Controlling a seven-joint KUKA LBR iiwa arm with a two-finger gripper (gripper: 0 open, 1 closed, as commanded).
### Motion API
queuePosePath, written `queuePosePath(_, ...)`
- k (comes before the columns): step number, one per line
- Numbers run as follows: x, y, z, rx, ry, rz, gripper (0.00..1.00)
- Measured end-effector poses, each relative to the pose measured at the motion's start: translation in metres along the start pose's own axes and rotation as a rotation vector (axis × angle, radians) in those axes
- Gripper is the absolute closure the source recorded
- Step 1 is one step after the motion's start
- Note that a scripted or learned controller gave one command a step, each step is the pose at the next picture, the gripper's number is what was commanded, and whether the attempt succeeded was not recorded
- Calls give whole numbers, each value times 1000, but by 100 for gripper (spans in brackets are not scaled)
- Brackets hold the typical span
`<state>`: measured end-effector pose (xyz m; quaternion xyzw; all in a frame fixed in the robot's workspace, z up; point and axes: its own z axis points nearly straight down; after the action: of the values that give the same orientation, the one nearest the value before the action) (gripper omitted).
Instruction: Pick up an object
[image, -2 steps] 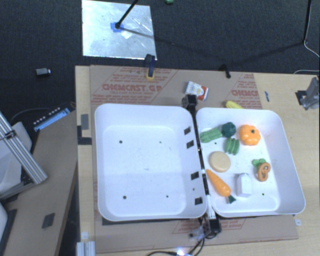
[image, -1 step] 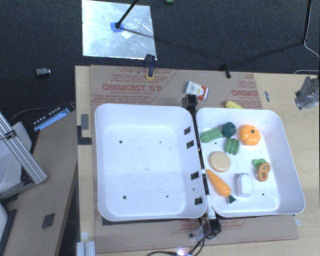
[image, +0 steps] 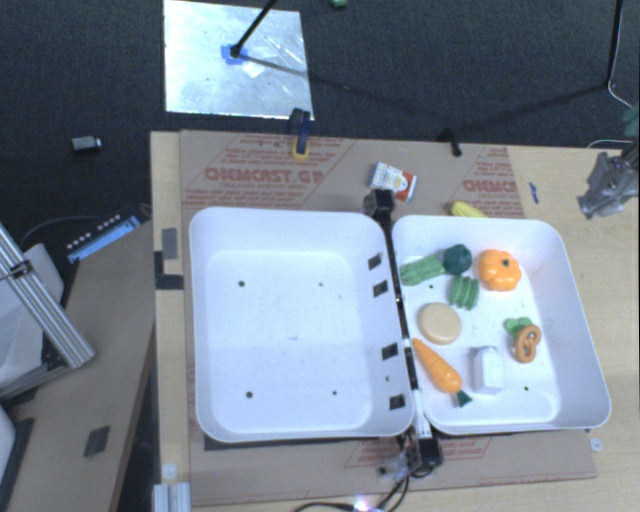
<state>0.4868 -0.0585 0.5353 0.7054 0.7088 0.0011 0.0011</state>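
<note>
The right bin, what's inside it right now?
The right bin holds a carrot, tan disc, orange pumpkin, white block and green vegetables. Anything beneath them is hidden.

The table (image: 165, 330) carried a brown cardboard sheet (image: 330, 165), printed in red. On the sheet sat two white bins, touching: the left bin (image: 285, 320) and the right bin (image: 575, 330). Just beyond the right bin's far rim lay a yellow piece (image: 466, 210) and a small orange-and-white packet (image: 393, 180).
</note>
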Motion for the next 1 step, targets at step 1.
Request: queuePosePath(1,17,0,0,0,0,0,100)
